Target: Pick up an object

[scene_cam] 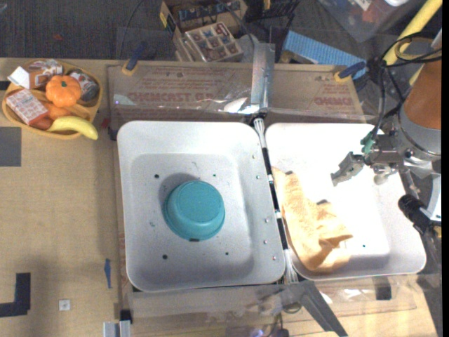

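The nearest thing to pick is a tan cloth (312, 220), which lies crumpled along the left wall of the right bin (393, 258) and reaches to the bin's near edge. By its look it is soft and light, with no fixed shape, so it should sag and fold when lifted. I judge the best place to take hold is a raised fold, for example the hump at its near end, because a flat part gives the fingers little to pinch.

The gripper (349, 167) hangs above the far middle of the same bin, to the right of the cloth and apart from it. Its jaws seem to stand a little open, and nothing is between them; they touch no object.

In the left bin (140, 146) a teal bowl (195, 210) sits upside down near the middle. It looks stiff and smooth, harder to pinch. A dish of toy fruit (52, 104) stands on the bench at the far left.
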Robot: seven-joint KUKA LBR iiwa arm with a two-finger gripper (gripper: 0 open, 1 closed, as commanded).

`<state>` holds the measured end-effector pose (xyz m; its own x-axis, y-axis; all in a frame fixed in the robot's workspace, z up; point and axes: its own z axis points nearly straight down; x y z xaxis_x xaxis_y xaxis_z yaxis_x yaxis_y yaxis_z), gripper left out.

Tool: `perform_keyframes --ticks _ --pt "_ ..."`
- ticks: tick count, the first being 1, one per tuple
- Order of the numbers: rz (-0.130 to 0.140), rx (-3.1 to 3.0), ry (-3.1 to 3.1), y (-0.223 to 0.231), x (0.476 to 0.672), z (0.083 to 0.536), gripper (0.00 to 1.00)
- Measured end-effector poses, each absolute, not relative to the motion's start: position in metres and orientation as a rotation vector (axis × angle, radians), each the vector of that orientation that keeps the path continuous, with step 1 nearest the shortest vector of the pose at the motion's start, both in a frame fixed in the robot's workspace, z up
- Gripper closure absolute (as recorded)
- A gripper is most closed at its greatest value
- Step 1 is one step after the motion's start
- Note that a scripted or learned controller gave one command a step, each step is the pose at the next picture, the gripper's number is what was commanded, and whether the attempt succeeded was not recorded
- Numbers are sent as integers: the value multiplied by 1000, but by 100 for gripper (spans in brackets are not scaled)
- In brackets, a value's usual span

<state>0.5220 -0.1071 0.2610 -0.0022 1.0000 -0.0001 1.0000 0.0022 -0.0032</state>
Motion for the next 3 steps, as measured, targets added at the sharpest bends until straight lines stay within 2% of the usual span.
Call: perform_keyframes --ticks 1,2,3 --pt "4 -2243 -2195 -64 563 182 0" --pt "-15 -2143 -2310 -105 526 90 0" --pt "-20 -2150 -2308 -107 528 100 100"
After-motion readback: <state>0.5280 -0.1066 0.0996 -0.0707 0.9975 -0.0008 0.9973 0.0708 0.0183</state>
